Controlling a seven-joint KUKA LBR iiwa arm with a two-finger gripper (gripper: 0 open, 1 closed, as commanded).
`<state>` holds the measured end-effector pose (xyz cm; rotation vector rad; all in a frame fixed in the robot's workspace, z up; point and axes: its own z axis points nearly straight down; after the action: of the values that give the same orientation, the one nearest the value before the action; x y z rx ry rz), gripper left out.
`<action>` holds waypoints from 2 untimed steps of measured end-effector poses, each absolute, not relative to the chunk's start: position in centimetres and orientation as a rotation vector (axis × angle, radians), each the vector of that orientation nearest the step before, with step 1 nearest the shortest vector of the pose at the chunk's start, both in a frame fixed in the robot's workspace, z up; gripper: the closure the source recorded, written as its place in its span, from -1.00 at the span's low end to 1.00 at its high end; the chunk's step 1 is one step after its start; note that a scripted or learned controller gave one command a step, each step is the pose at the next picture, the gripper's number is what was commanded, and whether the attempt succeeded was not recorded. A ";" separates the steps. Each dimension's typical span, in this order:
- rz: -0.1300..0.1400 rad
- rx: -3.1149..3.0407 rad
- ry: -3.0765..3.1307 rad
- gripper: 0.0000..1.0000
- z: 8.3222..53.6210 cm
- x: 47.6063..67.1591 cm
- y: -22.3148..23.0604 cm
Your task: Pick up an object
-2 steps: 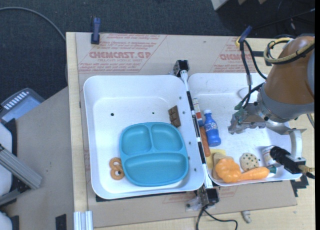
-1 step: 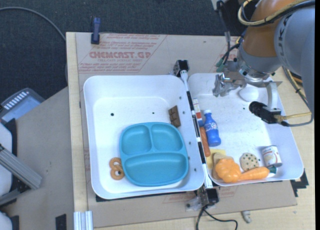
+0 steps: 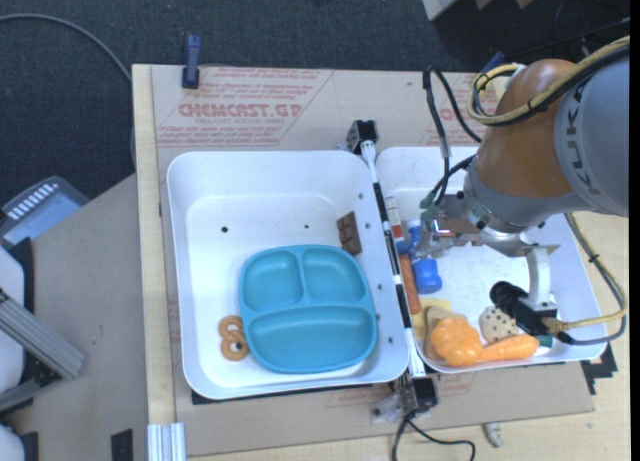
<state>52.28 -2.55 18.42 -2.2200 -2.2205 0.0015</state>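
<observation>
My gripper [image 3: 441, 233] reaches down into the right bin [image 3: 588, 267] near its left wall, under the grey and orange wrist. Just below it stands a small blue cylinder [image 3: 427, 275], close to the gripper but not seen between its fingers. A long orange-red stick [image 3: 409, 287] lies along the bin's left wall. An orange rounded piece [image 3: 452, 340], a carrot [image 3: 511, 348] and a beige cracker-like piece [image 3: 496, 324] sit at the bin's front. Small blue and red bits [image 3: 399, 234] lie by the wall beside the gripper.
The left bin [image 3: 200, 209] holds a blue divided plate [image 3: 307, 307], a small pretzel-shaped ring [image 3: 234, 338] at the plate's left and a brown block [image 3: 348, 234] by its right wall. A clamp [image 3: 361, 134] sits where the bins meet at the back.
</observation>
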 end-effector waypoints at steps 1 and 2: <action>0.002 -2.222 -2.219 1.00 18.4 48.4 -5.3; -0.001 -2.220 -2.223 1.00 18.5 55.5 -1.8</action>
<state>55.55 -1.77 18.46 -2.2203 -2.2227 -0.0008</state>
